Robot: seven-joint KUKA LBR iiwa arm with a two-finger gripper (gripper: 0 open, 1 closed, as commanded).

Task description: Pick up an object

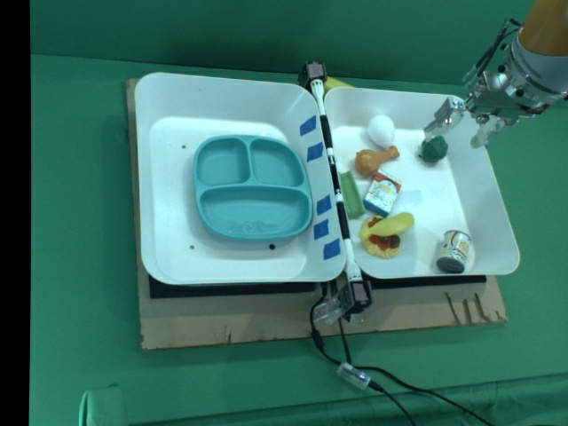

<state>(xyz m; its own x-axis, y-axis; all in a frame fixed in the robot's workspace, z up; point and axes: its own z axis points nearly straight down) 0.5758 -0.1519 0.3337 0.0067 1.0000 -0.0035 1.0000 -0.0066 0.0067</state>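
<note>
My gripper [463, 124] hangs over the far right part of the right bin [500, 209], fingers spread open with nothing between them. A small dark green lump [433, 150] lies just below the left fingertip [441, 118]; I cannot tell if they touch. Further left in the same bin are a white egg [381, 130], a brown drumstick [376, 159], a small printed carton [382, 193] and a green stick [351, 193] along the divider. A yellow and red toy food [386, 235] and a small jar [453, 251] lie near the front.
The left bin [164, 105] holds a teal divided plate [253, 187]. A black and white rail with blue tags [325, 162] runs between the bins. Cables [355, 375] trail off the front of the cardboard base.
</note>
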